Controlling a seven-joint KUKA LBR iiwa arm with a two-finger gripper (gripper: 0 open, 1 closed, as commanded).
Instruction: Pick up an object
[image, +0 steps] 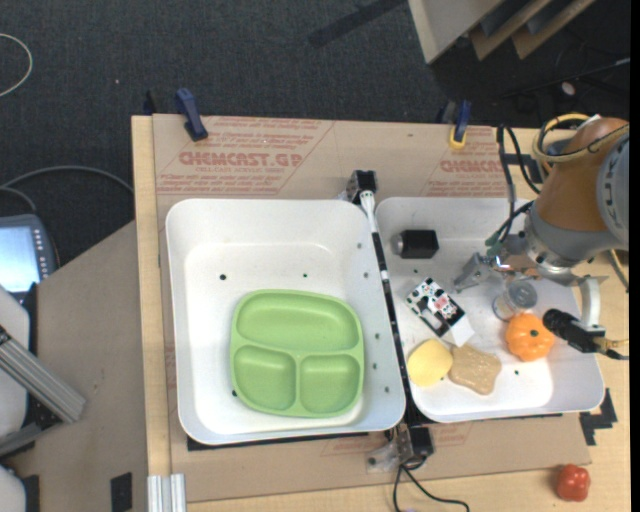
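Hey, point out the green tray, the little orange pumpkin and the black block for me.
Green tray (296, 325), camera view, on its large upper compartment.
Orange pumpkin (529, 338), camera view, on the middle of its body.
Black block (417, 243), camera view, on its top face.

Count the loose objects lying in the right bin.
5: a black block at the back, a black-and-white patterned box mid-bin, a yellow piece and tan piece in front, an orange pumpkin right. The arm may hide more.

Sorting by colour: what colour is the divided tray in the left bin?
Light green, seen clearly in the camera view.
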